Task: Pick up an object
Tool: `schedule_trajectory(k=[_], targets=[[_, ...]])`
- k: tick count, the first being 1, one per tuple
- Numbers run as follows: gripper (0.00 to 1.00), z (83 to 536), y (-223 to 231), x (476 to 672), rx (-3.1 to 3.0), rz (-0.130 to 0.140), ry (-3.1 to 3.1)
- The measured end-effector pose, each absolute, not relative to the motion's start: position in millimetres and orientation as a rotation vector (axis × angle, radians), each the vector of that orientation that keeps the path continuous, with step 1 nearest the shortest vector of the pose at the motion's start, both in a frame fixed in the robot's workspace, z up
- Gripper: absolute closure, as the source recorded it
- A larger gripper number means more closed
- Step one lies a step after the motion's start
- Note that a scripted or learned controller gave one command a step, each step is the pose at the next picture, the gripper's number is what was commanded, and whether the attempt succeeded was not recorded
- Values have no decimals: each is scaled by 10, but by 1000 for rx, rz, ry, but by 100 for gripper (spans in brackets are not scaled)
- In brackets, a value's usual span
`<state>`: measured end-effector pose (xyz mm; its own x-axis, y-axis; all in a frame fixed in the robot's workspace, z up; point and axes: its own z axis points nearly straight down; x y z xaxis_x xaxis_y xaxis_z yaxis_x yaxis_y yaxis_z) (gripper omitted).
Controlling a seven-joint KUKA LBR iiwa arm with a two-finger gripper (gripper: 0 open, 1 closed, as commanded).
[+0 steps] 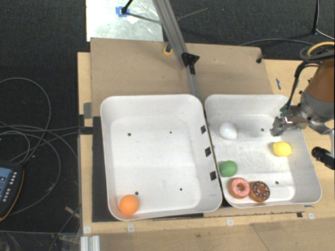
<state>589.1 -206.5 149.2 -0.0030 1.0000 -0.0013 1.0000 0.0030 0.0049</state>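
So the likeliest pick here looks like the yellow lemon-ish thing (282,149), sitting in the right bin (309,190) over toward its right wall, nothing touching it. The hand (283,122) hangs just above it in the picture, so the lemon is at about 6 o'clock from the hand and very near; that short drop is basically all the next move comes down to, I'd guess. The lemon is roundish, so no real long axis to line up with. Can't tell if the hand is spread or pressed together, it's just a dark blob from this angle, and I see nothing pinched in it. Going outward: a white egg (227,130) lies at about 9 o'clock from the hand, well apart. A green ball (227,168) sits near the bin's left wall, and the pink donut (239,187) and chocolate donut (259,191) are touching each other along the front edge, around 7 o'clock from the lemon. None of those are in the way. Over in the left bin (152,103) there's a lone orange ball (129,204) in the front left corner, far off. Only obstacle I'd worry about is the bin wall close to the lemon's right.
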Motion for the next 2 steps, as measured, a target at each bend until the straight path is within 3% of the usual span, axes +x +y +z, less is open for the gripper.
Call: schedule_trajectory(k=[2], targets=[[100, 2342, -2169, 5965, 2212, 4, 2223]])
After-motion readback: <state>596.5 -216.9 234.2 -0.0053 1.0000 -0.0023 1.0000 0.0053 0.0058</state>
